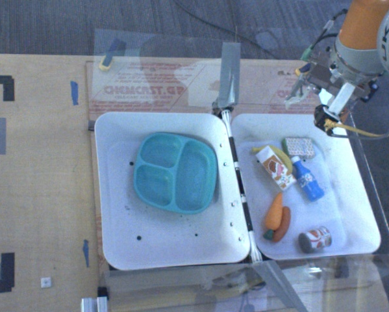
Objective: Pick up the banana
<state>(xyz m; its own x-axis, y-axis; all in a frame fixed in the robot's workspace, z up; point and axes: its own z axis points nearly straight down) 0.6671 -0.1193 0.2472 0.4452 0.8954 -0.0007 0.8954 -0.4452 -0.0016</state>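
1. My jaws hang just beyond the right bin's point(340, 203) 12 o'clock rim; released or clenched, I cannot tell.
2. The banana point(286, 162) lies toward that bin's 11 o'clock, partly under a small carton point(274, 168).
3. A blue bottle point(308, 179) sits at the carton's 3 o'clock.
4. A carrot point(274, 214) lies at the carton's 6 o'clock.
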